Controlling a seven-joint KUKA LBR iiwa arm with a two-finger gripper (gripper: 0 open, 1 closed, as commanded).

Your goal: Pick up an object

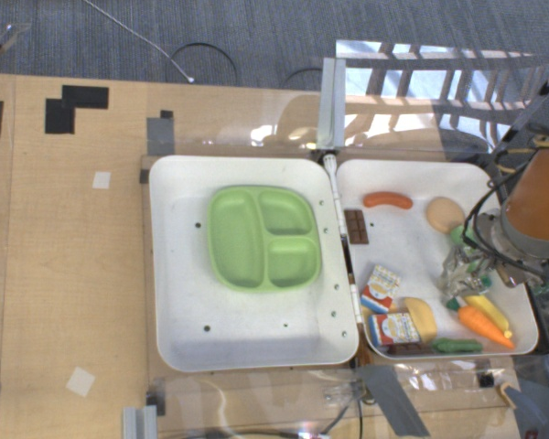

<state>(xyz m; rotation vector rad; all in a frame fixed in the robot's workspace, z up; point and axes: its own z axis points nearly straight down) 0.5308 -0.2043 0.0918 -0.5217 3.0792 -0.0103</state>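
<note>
Over on the left, the left bin carries a green divided plate, lying flat near the middle, well apart from the arm. Moving right across the divider, a small dark brown bar sits against the left wall of the right bin. Further up, a red sausage lies crosswise, and beside it a tan egg-shaped piece rests near the back. Down at the front, two small printed packets lie tilted, one above the other, with a pale yellow rounded piece touching the lower one, and a green pod lying along the front wall.

And now the action: the gripper is down inside the right bin, near its right side, hanging from the orange-banded wrist. Just below and to the right of it lie the orange carrot and the yellow banana, side by side and touching, close to the fingertips but apart from them. Nothing is seen between the fingers.

The gripper's metal parts are a tangle of glare and cable; whether it is spread or closed cannot be told. A green item peeks out beside the wrist, mostly hidden. The arm is cut off at the right edge.
</note>
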